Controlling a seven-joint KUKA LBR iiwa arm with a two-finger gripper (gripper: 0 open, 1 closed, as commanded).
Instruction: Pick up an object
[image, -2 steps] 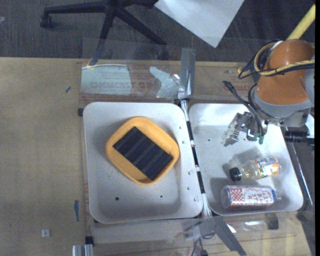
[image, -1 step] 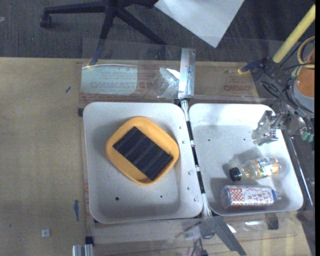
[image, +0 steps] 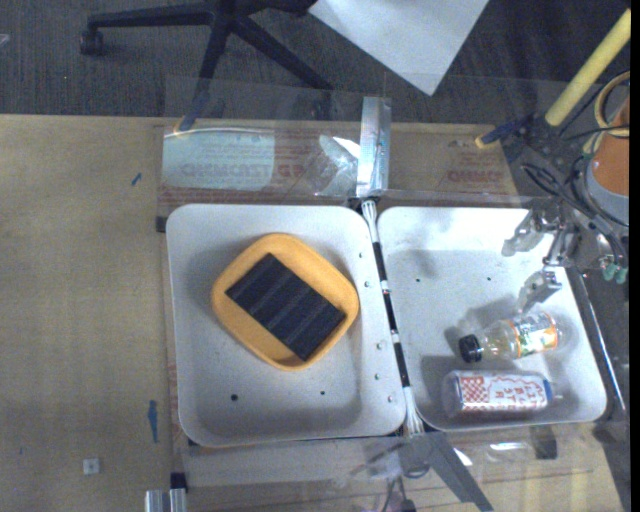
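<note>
Camera view, claw (image: 533, 268) spread apart above bottle (image: 510, 339), can (image: 497, 392) just beside, orange tray (image: 284, 300) in left bin (image: 190, 330)

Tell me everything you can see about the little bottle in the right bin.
The bottle is small and clear, plastic by its look, with a black cap and a yellowish label or contents. It lies on its side on the floor of the right bin, cap pointing toward the left bin. A red-and-white patterned can lies just in front of it, close alongside. The end effector hangs just above its far end.
</note>
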